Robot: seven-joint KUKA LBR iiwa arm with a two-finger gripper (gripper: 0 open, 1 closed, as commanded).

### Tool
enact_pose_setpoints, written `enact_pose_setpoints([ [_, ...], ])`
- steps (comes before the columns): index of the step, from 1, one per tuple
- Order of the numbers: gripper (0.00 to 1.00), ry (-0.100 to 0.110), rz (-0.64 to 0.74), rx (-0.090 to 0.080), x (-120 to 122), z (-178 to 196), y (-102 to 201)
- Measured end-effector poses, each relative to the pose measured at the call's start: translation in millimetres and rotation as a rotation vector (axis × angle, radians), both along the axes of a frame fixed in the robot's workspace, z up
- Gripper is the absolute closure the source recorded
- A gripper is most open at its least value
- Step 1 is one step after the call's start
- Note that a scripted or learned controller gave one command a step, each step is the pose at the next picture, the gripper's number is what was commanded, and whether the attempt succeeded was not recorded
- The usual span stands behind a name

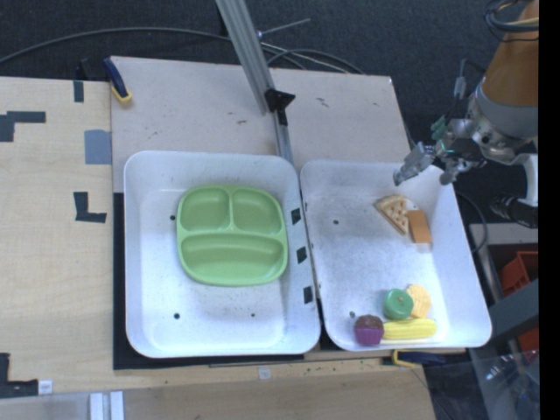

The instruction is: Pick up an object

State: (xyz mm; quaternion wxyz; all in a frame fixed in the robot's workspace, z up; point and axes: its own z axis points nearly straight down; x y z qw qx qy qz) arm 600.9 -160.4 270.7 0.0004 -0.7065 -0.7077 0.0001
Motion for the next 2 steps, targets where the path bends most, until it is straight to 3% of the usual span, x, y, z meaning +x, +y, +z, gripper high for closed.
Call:
enact_pose_setpoints([
  [1, 0.0, 0.0, 0.001, -0.001, 0, 0, 0],
  [2, 0.0, 0.006, -0.001, -0.001, 1, -52, -9],
])
